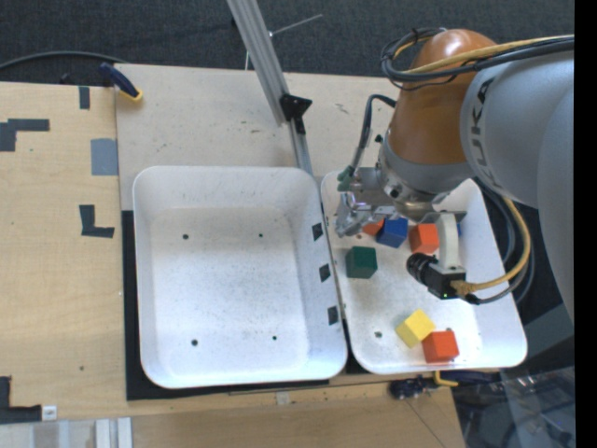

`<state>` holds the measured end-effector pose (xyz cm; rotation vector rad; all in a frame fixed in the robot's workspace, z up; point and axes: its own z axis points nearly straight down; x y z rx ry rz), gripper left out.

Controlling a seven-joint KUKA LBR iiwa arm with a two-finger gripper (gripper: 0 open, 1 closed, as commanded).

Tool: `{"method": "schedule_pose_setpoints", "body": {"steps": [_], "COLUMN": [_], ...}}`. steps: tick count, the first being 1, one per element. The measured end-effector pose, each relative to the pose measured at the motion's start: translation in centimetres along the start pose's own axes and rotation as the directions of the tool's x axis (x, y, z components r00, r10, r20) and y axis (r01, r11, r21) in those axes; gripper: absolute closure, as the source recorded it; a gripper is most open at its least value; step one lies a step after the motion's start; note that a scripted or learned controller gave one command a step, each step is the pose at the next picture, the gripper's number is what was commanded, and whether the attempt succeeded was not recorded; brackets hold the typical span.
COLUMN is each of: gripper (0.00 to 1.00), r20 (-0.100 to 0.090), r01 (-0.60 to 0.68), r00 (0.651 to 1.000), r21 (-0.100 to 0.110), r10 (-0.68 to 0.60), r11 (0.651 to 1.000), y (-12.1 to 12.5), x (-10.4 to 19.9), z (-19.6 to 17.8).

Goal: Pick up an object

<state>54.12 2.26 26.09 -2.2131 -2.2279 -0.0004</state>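
Gripper (354, 211) low over upper left corner of right bin (494, 339), beneath orange wrist band (438, 91); finger spread impossible to tell, nothing visibly held. Right beside its tip: blue cube (394, 231), small red piece (373, 229), orange block (424, 238) in a tight cluster. Green cube (362, 262) just below, apart from cluster. Yellow cube (416, 328) and orange cube (440, 345) touching near front edge. Left bin (224, 278) alongside, rims meeting. Both on wooden bench (56, 278) with grey tape marks. Slanted aluminium strut (266, 63) behind bins, dark carpet (140, 12) beyond.
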Motion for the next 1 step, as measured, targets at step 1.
{"method": "schedule_pose_setpoints", "body": {"steps": [1], "gripper": [1.0], "r20": [0.001], "r01": [-0.001], "r00": [1.0], "r21": [0.002], "r10": [0.001], "r11": [1.0], "y": [2.04], "x": [4.24], "z": [2.22]}}
